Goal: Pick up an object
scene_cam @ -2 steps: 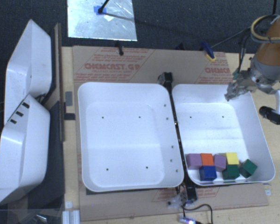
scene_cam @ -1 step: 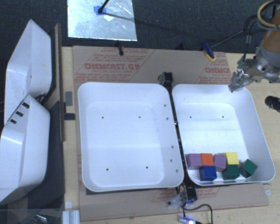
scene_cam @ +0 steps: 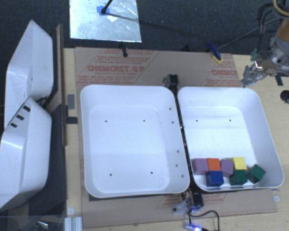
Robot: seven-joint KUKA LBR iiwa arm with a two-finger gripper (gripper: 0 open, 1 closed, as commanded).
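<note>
Gripper (scene_cam: 250,76) hangs above the right bin's (scene_cam: 266,124) far corner, well apart from the blocks (scene_cam: 226,170); whether it is released or clenched cannot be told. Blocks sit packed against the near wall, so a descending finger may strike a neighbour or the rim.

White bins (scene_cam: 135,93) — purple, orange, yellow, blue, green blocks (scene_cam: 227,171).

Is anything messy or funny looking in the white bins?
Nothing is spilled or broken. The blocks are all crowded into the near corner of the right bin instead of spread out. The gripper sits past that bin's far right corner, away from them.
</note>
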